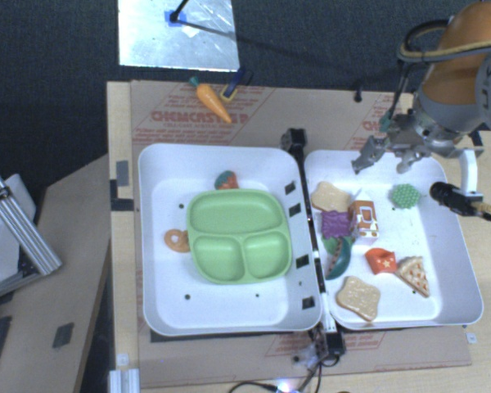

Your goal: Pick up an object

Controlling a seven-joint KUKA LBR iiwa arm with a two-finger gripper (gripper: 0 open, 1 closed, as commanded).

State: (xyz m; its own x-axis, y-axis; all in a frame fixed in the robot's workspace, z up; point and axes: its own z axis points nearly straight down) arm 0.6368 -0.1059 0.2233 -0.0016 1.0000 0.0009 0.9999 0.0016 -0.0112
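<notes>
Claw (386,159) hangs spread and unladen above the right bin (458,256), arm cropped rightward.

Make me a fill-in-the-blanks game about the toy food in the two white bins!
1. The divided plate in the left bin is coloured ____.
2. The pizza slice lies in the ____ bin.
3. The toy carrot lies ____ both bins.
4. The gripper hangs over the ____ bin.

Missing words: green; right; outside; right
</notes>
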